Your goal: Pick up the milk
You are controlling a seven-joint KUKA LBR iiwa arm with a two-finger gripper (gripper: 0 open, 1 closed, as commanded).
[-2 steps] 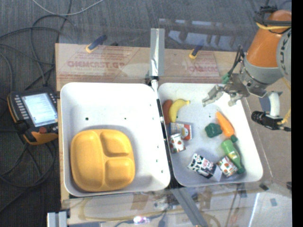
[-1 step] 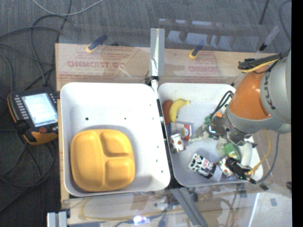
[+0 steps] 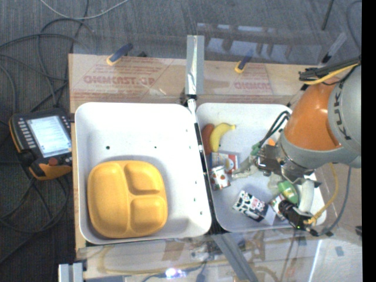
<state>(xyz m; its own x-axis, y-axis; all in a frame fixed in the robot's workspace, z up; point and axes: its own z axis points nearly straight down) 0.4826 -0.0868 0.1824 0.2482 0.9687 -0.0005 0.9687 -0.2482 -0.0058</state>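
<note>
The milk (image 3: 249,205) is a small carton with black and white cow patches. It lies on its side near the front of the right bin (image 3: 247,113). My gripper (image 3: 256,159) hangs over the middle of that bin, behind the milk and a little to its right, apart from it. The grey arm with its orange band (image 3: 311,128) reaches in from the right and hides the bin's right part.
A banana (image 3: 220,135) and a red fruit (image 3: 207,138) lie at the right bin's back left. Two small red and white cartons (image 3: 220,177) sit left of the gripper. A green object (image 3: 288,188) lies under the wrist. The left bin (image 3: 135,113) holds a yellow divided plate (image 3: 127,199).
</note>
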